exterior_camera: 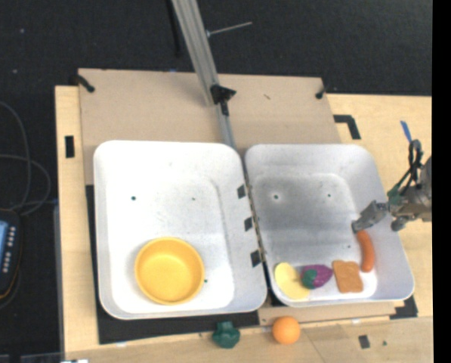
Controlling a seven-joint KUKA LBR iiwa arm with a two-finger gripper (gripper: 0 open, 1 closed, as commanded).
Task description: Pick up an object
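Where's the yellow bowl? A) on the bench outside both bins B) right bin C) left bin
C: the bowl sits in the left bin, near its front edge; the right bin holds the small food items instead.

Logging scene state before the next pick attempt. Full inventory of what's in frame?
bins: 2, white, side by side on the bench
bowl: 1, yellow, left bin, near corner
sausage: 1, orange-red, right bin, right side
orange block: 1, right bin, near edge
purple and green piece: 1, right bin, near edge
pale yellow piece: 1, right bin, near-left corner
orange ball: 1, bench, in front of the right bin
green piece: 1, bench, in front of the bins
gripper: 1, grey, over the right bin's right rim, above the sausage
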